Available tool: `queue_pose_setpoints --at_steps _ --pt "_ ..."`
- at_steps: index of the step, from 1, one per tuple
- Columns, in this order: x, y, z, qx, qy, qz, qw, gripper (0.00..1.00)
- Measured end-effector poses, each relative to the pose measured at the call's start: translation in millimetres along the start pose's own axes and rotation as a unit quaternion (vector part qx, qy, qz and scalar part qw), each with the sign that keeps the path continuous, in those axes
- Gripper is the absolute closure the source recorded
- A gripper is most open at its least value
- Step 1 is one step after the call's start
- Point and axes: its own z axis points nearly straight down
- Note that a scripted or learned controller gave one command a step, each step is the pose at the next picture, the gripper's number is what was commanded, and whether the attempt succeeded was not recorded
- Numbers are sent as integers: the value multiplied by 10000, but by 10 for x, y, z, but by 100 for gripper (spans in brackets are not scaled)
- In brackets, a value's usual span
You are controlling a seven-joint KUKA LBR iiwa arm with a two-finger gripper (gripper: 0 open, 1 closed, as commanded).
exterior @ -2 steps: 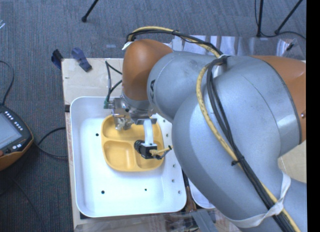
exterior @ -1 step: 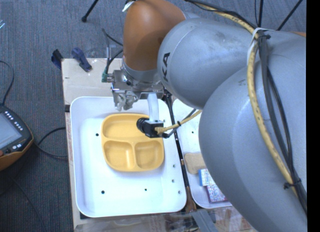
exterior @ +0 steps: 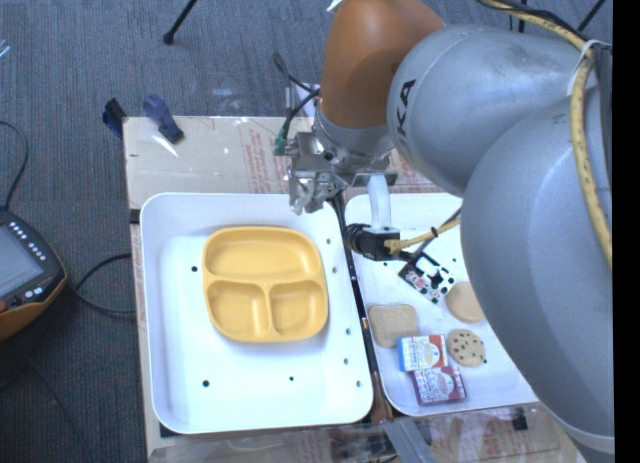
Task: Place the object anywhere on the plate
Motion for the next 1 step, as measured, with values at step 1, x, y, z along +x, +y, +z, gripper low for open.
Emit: queue_pose_setpoints --at_steps 1 --pt "-113 0 1432 -7 12 -26 10000 100"
